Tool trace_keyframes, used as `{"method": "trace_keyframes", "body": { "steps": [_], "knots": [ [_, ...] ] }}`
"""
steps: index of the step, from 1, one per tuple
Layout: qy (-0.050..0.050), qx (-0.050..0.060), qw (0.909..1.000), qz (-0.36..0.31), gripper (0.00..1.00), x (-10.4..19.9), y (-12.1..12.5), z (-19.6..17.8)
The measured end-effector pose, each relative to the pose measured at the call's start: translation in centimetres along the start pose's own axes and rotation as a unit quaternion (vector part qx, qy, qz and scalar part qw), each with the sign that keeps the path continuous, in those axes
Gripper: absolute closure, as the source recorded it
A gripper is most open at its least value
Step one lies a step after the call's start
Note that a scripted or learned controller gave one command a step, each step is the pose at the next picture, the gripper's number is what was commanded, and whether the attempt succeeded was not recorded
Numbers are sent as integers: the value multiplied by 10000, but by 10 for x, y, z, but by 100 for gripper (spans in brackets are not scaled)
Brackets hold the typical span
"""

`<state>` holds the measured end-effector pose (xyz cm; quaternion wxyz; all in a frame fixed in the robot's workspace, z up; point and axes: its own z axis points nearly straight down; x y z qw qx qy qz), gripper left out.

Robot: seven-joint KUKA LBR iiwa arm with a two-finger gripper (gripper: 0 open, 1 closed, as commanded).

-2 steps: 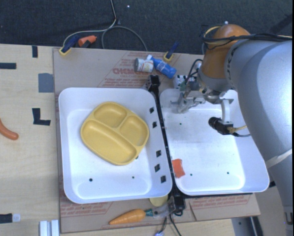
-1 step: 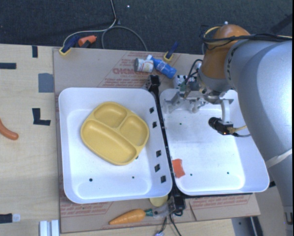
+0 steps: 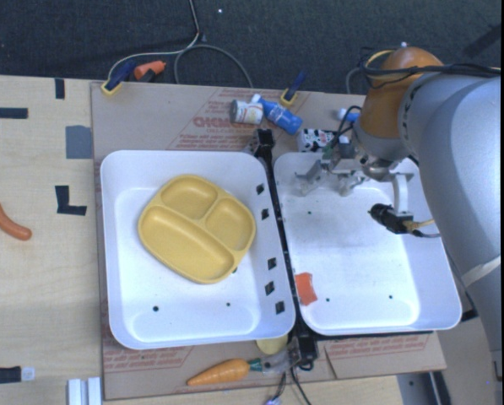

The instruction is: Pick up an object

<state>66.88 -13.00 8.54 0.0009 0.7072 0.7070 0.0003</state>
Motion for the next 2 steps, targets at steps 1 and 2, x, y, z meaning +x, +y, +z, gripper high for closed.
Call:
{"method": "trace_keyframes", "body": {
  "steps": [1,2],
  "knots": [
    [-9,-9,10000,-6,0,34,-56,-2],
    [2,-14,10000,-17,0,36,2,-11]
  ]
}}
